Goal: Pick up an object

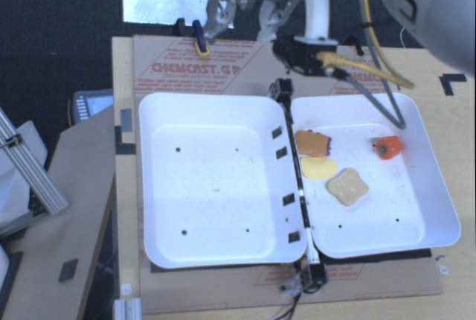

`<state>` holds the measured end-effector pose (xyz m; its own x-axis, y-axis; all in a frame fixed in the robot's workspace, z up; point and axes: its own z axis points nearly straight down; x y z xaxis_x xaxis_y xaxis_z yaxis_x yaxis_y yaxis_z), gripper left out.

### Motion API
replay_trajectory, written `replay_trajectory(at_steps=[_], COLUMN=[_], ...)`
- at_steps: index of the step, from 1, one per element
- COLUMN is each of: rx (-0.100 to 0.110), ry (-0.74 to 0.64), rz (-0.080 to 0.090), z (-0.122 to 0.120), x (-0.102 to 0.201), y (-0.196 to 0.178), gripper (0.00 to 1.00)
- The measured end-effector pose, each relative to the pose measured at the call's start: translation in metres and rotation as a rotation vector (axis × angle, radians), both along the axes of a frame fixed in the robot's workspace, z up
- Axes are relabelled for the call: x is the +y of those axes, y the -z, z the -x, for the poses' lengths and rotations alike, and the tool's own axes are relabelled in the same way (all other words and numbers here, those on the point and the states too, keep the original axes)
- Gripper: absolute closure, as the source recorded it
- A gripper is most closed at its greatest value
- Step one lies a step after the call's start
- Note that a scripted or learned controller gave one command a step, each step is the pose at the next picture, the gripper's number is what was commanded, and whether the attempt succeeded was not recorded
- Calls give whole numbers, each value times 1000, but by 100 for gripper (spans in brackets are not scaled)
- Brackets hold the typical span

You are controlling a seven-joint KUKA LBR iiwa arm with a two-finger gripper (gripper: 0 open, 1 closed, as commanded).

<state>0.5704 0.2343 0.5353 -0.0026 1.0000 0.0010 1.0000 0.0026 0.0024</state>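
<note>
Two smooth white bins sit abutting, the right bin (428, 184) holding four small pieces: orange slab (313, 143), yellow disc (318, 168), tan lobed biscuit (347, 187), red-orange lump (387, 147); the gripper (243, 17) hangs wide and bare.

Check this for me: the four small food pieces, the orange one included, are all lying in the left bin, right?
Wrong bin. The camera view shows all four in the right bin: the brown piece, the yellow piece, the tan piece and the orange piece.

Fingers (244, 21) spread apart, raised, pointing down
</note>
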Motion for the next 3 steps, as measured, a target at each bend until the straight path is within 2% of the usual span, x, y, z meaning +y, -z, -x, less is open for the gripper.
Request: replay_trajectory(at_steps=[1, 2, 3], rx=[-3, -2, -2], ry=[-3, -4, -4], rz=[-1, -1, -1], z=[0, 0, 0], x=[0, 0, 0], y=[-12, -11, -11], gripper=[100, 0, 0])
